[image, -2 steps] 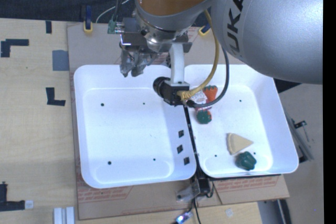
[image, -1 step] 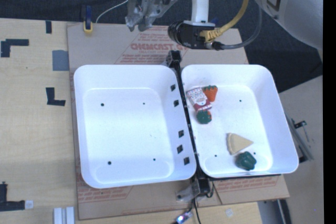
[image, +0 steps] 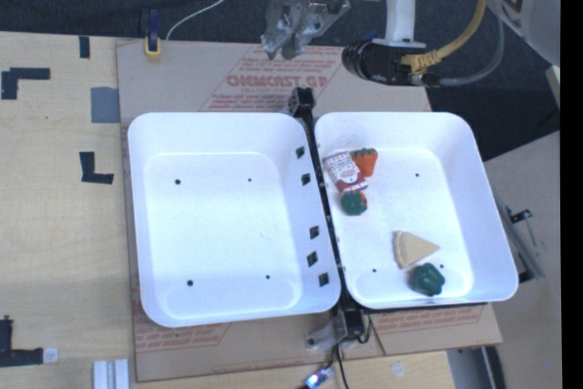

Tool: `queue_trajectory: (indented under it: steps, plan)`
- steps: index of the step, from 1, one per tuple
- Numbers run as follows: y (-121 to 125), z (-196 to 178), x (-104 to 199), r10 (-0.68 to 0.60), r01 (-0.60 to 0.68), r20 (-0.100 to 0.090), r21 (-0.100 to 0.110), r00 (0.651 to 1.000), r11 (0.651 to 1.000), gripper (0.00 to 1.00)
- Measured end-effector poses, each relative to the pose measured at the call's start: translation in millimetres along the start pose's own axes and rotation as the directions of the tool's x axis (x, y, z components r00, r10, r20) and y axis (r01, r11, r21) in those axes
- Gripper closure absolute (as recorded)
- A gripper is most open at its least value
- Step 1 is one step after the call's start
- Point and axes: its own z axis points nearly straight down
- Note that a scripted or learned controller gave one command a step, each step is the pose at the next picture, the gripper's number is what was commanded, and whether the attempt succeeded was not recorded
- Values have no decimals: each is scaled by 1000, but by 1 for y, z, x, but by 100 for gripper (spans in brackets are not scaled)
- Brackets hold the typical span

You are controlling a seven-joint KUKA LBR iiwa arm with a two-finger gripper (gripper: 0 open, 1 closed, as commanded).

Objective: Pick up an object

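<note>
The claw (image: 290, 39) hangs high, fingers apparently together and holding nothing. Best target: the tan wedge (image: 414, 247), below and right, lying apart from its neighbours; spread wide before descending.

A brown cardboard sheet (image: 182, 87) with red lettering lies on the wooden worktop (image: 55, 223), black tape marks (image: 91, 168) to its left.

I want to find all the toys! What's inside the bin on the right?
Inside the right bin: an orange carrot toy, a red-white packet, a green ball, a tan wedge, a green lump.
</note>
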Motion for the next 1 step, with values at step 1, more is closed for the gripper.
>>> queue_trajectory:
  steps: [1]
  plan:
    - [13, 88, 52, -7, 7, 1, 5, 1000, 1000, 100]
